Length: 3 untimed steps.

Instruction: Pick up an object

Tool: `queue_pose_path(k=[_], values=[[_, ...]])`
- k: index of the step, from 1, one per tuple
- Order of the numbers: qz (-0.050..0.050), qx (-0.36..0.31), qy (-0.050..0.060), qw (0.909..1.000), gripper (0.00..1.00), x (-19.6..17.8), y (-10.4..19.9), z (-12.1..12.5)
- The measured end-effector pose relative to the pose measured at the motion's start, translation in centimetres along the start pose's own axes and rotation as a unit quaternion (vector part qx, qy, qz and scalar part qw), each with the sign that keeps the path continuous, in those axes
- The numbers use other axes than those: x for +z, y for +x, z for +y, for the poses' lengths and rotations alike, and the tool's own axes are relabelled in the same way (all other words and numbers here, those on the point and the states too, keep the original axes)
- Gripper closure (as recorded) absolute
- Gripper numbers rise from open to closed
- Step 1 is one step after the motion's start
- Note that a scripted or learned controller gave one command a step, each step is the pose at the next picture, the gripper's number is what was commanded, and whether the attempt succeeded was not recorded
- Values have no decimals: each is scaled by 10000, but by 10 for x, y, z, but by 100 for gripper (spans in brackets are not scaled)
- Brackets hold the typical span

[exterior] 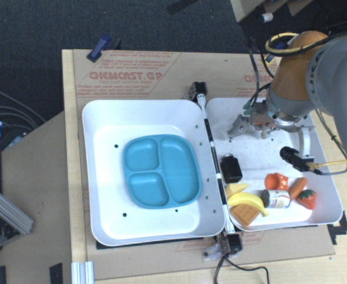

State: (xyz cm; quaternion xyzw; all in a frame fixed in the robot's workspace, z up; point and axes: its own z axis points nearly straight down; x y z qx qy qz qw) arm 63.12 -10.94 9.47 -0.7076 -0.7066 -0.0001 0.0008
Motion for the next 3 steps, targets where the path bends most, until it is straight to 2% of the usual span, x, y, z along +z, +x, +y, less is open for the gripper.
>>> queue_pose_path(k=[1,2,3], values=[[-1,-3,8,10000,0,11,11,-64],[-5,-10,-9,10000,0,10,16,11],[-8,-12,-17,10000,100,-1,16,12]])
